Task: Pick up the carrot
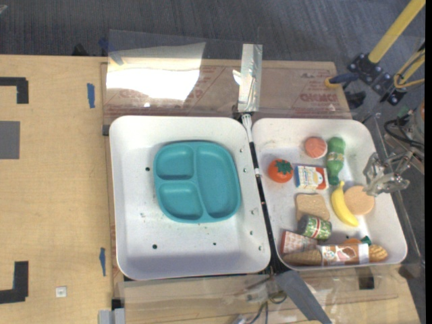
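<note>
Setup is reading as a robotics lab or test cell, not a home or kitchen: two shallow white bins (128, 201) are sitting side by side on a bench faced with bare cardboard sheeting (47, 181), which is carrying black registration marks (17, 90) and bits of blue tape (90, 94). The right bin (395, 228) is holding toy food (317, 201) rather than real groceries, and the left one is holding a teal divided plate (198, 181). Yellow-and-black stand hardware (388, 46) and loose cabling (405, 123) are standing on grey carpet (202, 9) beyond the bench.
</note>
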`<state>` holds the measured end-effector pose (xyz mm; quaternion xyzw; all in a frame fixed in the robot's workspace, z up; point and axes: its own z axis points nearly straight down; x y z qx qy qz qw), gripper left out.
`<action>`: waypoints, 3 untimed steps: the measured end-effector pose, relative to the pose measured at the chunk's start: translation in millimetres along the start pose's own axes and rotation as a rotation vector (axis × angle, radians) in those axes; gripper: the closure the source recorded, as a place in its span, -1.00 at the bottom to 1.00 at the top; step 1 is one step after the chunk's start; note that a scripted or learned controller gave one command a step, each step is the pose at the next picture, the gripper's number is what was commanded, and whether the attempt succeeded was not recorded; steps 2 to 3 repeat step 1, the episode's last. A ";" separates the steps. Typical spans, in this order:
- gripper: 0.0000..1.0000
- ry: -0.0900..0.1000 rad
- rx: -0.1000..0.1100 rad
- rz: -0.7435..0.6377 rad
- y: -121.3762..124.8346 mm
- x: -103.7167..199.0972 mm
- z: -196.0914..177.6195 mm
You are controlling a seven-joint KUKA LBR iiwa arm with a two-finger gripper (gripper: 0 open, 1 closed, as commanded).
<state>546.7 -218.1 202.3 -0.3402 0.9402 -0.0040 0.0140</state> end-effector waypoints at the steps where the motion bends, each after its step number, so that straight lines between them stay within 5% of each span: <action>1: 1.00 -0.007 0.005 0.001 -0.9 -2.8 -11.2; 3: 1.00 -0.007 0.005 0.001 -0.9 -2.8 -11.2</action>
